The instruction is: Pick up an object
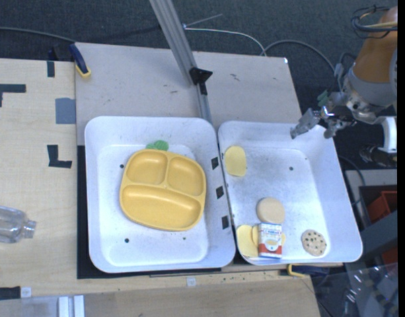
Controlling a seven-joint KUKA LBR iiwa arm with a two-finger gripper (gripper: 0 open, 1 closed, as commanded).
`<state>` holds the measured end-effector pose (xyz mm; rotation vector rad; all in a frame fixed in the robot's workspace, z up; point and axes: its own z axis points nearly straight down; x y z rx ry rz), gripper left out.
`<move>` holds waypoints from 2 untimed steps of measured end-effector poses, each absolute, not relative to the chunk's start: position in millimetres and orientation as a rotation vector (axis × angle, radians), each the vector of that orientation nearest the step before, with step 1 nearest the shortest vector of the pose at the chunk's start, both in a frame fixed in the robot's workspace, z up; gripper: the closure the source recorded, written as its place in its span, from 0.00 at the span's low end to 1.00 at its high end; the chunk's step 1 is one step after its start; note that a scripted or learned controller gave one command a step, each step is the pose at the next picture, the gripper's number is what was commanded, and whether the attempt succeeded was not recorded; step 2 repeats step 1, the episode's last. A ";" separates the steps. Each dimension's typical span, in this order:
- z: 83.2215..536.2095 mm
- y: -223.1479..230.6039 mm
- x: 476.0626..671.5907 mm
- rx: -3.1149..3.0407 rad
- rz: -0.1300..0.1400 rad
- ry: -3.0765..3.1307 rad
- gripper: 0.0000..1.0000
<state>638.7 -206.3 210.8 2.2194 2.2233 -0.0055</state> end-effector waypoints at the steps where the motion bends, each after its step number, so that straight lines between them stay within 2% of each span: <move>1: 220.9 -205.7 639.2 2.217 -0.006 2.224 1.00; 2: 220.9 -205.7 639.2 2.217 -0.006 2.224 1.00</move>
